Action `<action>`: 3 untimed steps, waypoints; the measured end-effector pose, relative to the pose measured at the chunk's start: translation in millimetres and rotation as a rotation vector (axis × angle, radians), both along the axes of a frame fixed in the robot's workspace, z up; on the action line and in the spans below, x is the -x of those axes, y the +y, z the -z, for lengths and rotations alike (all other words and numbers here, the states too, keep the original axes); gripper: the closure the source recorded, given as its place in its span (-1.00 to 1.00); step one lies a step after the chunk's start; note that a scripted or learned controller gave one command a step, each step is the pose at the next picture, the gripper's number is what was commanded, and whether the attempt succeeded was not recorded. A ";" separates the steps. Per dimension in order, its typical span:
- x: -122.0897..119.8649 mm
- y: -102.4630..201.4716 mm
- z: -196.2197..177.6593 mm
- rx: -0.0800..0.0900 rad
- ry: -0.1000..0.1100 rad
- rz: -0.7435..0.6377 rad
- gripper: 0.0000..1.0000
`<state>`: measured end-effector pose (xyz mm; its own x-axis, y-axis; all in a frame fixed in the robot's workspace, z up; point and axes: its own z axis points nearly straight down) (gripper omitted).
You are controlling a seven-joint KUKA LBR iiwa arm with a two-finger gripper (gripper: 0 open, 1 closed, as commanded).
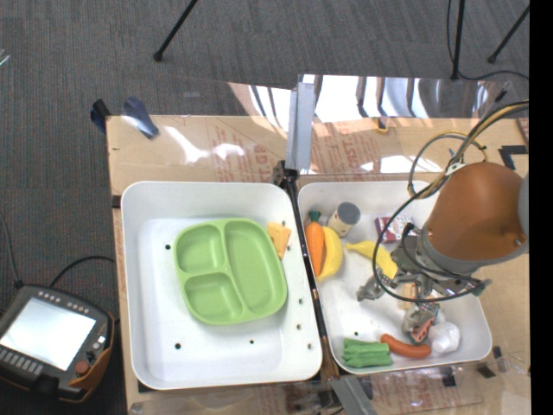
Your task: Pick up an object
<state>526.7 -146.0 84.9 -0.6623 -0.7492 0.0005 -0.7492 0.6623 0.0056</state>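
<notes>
I see the arm reaching in from the right of the frame, its orange band over the right bin. The claw hangs low in that bin, toward the lower right of the frame, amid a tangle of cables. Something reddish sits right at its tip, but I cannot tell whether that thing is gripped, and I cannot make out how the claw stands from here.

In the right bin, along its left wall, I see a carrot lying beside a banana, the two touching. Just above them is a small jar. At the bin's lower edge lies a green toy, and just right of it a sausage, near the claw. A white lump rests in the lower right corner, beside the sausage's end. A small red and white packet shows near the arm's left side.

The left bin holds a green plate with three compartments, lying flat near the middle. A yellow wedge touches its upper right edge.

A pendant sits at the lower left of the frame, off the surface.
</notes>
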 end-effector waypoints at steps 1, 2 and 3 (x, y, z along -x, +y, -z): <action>-14.4 0.3 -0.6 0.000 -0.002 0.000 -1.00; -119.1 53.5 -3.1 0.004 -0.009 -0.041 -1.00; -56.4 -1.5 -0.1 0.000 -0.002 -0.118 -1.00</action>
<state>583.2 -147.5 85.0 -0.5696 -0.8219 -0.0011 -0.8219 0.5696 0.0039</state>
